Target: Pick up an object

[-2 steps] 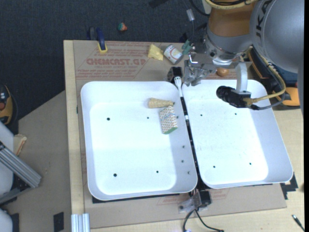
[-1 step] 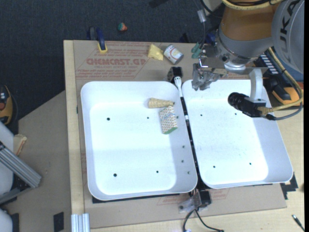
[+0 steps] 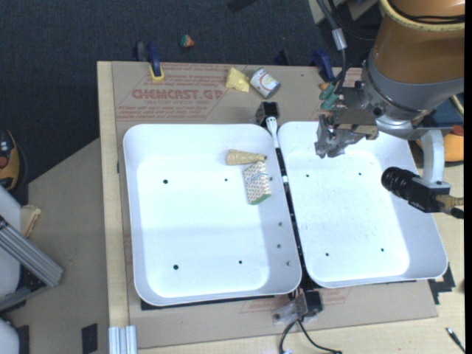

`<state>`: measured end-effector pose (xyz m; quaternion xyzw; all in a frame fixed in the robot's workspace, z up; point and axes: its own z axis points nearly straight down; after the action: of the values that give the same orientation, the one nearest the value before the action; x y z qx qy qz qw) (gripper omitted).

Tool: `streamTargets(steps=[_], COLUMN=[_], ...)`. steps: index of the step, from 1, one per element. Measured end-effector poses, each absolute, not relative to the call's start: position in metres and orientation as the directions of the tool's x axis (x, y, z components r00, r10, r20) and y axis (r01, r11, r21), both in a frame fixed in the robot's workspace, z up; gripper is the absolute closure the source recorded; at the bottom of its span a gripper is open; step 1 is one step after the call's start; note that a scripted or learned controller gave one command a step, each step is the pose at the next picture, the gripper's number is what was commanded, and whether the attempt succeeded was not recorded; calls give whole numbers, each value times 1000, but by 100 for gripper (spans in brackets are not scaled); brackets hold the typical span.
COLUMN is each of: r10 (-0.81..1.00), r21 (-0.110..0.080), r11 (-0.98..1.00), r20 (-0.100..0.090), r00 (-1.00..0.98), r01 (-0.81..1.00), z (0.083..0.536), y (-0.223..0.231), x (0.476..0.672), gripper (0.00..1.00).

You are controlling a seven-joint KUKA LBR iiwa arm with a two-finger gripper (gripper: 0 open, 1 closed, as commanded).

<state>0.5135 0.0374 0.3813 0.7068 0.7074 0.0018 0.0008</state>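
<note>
My gripper [image 3: 327, 148] hangs over the far left part of the right bin [image 3: 369, 264], close to its back rim, with nothing visible in it. In the left bin [image 3: 192, 271], near the far right corner, lie two objects side by side. One is a tan roll-shaped piece [image 3: 244, 157]; the other, just in front of it, is a green-and-white patterned packet [image 3: 256, 182]. Both lie to the left of the gripper, across the divide between the bins.
On the bench behind the bins lie a yellow chunk [image 3: 237, 80] and a small white-and-grey box [image 3: 265, 82]. A black-and-white stick-like thing [image 3: 270, 118] rests at the back, where the two bins meet. A small coloured item [image 3: 187, 41] lies on the dark floor.
</note>
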Motion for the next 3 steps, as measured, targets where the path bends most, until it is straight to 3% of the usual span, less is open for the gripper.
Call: streamTargets(steps=[1, 2, 3], r10=[1000, 1000, 1000], r21=[-8, 3, -7], r11=[3, 0, -3], r20=[-1, 1, 0], r00=[-3, 0, 3], r01=[1000, 1000, 1000], z=[291, 343, 314], y=[63, 56, 36], x=[569, 519, 485], gripper=[100, 100, 100])
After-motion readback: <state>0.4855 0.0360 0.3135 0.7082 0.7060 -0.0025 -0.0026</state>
